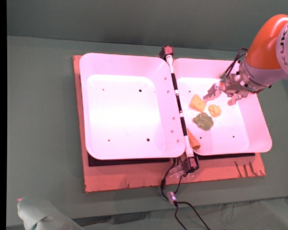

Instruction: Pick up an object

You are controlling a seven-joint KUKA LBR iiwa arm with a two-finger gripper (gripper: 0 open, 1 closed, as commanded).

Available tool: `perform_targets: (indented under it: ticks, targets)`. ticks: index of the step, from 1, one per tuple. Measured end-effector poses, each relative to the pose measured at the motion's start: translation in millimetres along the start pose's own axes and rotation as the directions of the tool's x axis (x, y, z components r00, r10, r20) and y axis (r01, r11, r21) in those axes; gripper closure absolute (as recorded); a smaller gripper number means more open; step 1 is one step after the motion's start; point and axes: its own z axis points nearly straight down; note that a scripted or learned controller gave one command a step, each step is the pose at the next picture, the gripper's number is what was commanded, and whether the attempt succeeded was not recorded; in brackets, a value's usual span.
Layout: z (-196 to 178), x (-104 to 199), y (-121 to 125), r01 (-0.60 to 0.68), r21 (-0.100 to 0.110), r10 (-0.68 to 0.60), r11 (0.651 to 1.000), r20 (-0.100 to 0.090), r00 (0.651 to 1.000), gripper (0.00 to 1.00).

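The right bin (253, 128) holds several small items: a yellow wedge (198, 102), an orange-yellow lump (214, 110), a crumpled green piece (203, 121) and an orange cone (194, 140) against the left wall. My gripper (221, 96) hovers over this bin, just above and right of the wedge and the lump. Its fingers (210, 93) are spread open with nothing between them. The arm's orange band (266, 37) rises toward the upper right.
The left bin (129, 59) sits beside the right one. A black-and-white striped rod (178, 104) runs along the seam between the bins, with a cable (170, 190) trailing off the front. Both bins rest on an orange board (134, 178). A green cloth (36, 214) lies at bottom left.
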Motion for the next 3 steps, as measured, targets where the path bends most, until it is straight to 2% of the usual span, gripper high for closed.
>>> perform_targets:
  ticks: [1, 2, 3]
  targets:
    - [0, 0, 0, 0.0, 0.0, 0.0, 1.0, 0.0, 1.0, 0.0]
    - [58, -1, -9, -0.001, 0.007, 0.001, 1.0, -0.001, 1.0, 0.0]
    - [89, -3, -5, 0.0, -0.012, 0.0, 1.0, 0.005, 1.0, 0.0]
